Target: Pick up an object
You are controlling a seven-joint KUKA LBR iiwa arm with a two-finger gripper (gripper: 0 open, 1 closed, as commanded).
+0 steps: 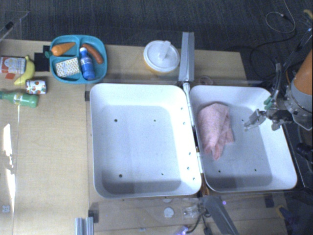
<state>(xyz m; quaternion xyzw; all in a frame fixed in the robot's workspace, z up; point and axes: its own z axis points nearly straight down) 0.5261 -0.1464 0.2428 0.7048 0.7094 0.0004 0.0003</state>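
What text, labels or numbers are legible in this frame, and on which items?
No text reads clearly.
Red and white carton, far left of bench: printing, too blurred to read.
Small can: patterned label, too small to read.
Green bottle: no legible label.
Blue bottle in the blue tray: white band, unreadable.
Pink cloth, both white bins, lidded cup: no markings visible.

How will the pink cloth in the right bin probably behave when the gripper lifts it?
The pink cloth lies crumpled in soft folds, so it will probably sag and hang floppy instead of keeping its shape. It looks thin, so it is likely light for its size. It should not roll, but a pinch from the gripper may catch just one fold and let it unfurl.
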